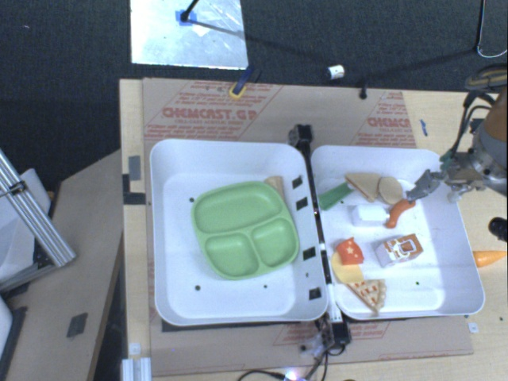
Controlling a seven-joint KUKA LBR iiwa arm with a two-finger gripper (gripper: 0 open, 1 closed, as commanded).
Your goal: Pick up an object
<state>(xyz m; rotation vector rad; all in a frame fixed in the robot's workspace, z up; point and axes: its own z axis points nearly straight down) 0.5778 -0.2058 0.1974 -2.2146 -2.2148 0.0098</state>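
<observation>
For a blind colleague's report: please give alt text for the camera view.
A robot gripper hovers over the right bin, above toy food including an orange carrot. The left bin holds a green divided plate.

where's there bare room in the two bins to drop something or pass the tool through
In the left bin, bare floor rings the green divided plate, widest along the left wall and near edge. In the right bin, the near-right corner past the small carton is free. Its middle and far half are crowded: toy foods clustered, with the tool over them.
</observation>
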